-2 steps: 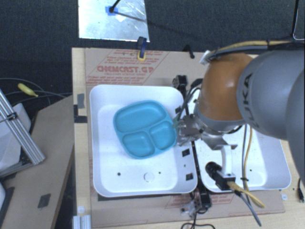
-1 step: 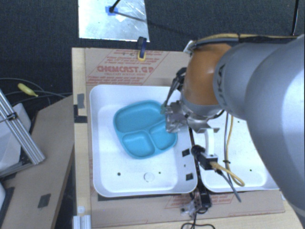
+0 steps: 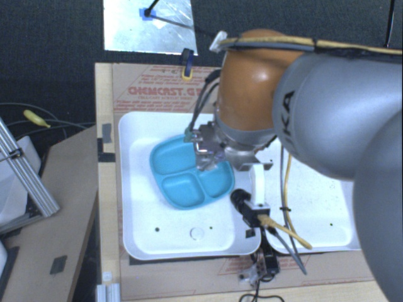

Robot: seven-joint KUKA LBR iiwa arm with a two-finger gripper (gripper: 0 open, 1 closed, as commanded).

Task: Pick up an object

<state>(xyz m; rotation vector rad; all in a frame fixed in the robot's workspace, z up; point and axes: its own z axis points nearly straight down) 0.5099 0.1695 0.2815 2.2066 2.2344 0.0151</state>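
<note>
Blue divided plate [image 3: 189, 172] lies in left white bin [image 3: 135, 168], its long axis approx. diagonal w/ one end under the gripper [image 3: 208, 159], which hangs over plate's upper right edge, so the plate extends to lower left from it.

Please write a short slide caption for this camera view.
KUKA arm reaches over a blue divided tray in the left white bin.

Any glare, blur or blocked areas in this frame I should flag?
Camera view: soft overall; the arm looms large and blurred, covering the right bin and hiding the gripper's tip; the blue tray in the left bin is evenly lit; the foil sheet glares.
</note>
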